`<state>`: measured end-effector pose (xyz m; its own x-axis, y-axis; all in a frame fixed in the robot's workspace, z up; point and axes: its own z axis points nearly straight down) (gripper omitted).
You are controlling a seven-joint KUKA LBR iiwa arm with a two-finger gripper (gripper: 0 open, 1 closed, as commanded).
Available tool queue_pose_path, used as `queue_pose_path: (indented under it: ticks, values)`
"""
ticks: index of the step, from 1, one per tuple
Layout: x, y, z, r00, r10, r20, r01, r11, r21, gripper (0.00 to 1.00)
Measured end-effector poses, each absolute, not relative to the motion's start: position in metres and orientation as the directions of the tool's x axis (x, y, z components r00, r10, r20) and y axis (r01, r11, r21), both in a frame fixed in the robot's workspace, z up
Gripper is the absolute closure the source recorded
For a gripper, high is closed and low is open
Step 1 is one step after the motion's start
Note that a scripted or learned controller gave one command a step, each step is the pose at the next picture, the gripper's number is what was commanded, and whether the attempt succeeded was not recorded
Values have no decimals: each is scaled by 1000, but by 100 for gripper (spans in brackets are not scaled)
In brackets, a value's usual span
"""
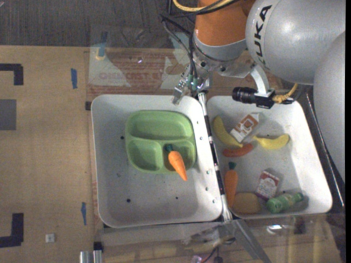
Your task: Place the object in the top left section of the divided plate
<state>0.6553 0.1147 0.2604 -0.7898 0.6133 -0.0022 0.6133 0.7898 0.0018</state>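
Observation:
A green divided plate [159,126] sits in the left bin [109,201]. An orange toy carrot [176,163] lies in the plate's lower right section, its pointed tip sticking out past the plate's rim toward the bin floor. My gripper [186,87] hangs above the far rim of the left bin, near the wall shared by the two bins, apart from the plate and the carrot. Nothing shows between its fingers.
The right bin [315,169] holds two yellow bananas [222,131], a red pepper [238,149], a small carton [244,126], a second carrot [231,185], a red box [267,184], a green bottle [284,201] and a yellow-brown lump [247,203]. The arm spans the top right.

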Motion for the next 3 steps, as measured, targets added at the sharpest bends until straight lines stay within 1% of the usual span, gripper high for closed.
queue_pose_path:
  ticks: [1, 2, 3]
  values:
    - [660, 199, 248, -896, 443, -5, 443, 896, 5, 100]
    - [661, 201, 260, -897, 443, -11, 443, 897, 11, 100]
    - [620, 205, 267, -905, 426, -3, 426, 905, 3, 100]
